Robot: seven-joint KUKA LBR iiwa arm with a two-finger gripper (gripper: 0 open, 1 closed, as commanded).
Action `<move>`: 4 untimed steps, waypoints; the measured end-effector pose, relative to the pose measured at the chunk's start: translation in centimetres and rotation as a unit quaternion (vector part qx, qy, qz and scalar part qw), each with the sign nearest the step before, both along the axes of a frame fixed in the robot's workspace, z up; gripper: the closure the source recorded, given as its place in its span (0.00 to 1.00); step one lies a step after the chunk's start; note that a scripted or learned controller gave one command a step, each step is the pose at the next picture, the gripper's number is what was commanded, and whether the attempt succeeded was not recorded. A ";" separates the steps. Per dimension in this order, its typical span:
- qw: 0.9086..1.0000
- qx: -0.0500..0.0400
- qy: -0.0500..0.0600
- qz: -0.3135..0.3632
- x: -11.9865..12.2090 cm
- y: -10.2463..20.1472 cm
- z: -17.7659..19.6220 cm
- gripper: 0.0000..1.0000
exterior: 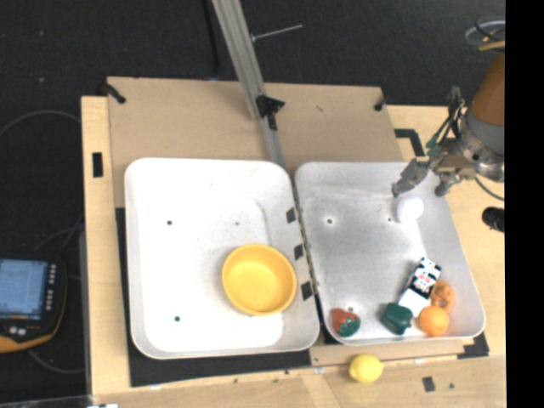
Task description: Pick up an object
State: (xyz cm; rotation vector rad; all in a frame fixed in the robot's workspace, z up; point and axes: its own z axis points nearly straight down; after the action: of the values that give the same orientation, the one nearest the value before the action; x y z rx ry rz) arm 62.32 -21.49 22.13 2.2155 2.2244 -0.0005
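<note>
Nothing lifted yet. My claw point(422, 179) hangs at the upper right of the right bin point(357, 228), fingers spread, nothing between them. White ball point(409, 209) just below it, near the bin's right wall. Other pieces cluster at lower right: orange point(433, 320), green block point(396, 317). Bin centre open for moving.

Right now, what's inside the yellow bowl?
Nothing can be seen in the yellow bowl; its bare inside shows. It sits in the left bin. The bin floor beneath the bowl is covered.
</note>
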 end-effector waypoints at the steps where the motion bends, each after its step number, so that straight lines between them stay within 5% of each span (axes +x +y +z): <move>1: 1.000 -0.001 0.000 0.000 0.0 0.0 0.0 0.00; 4: 1.000 -0.001 0.001 -0.003 -0.1 -1.1 -12.2 0.00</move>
State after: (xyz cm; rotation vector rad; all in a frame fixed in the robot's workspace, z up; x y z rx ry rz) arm 62.21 -22.62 9.97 2.2221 2.2193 -0.0054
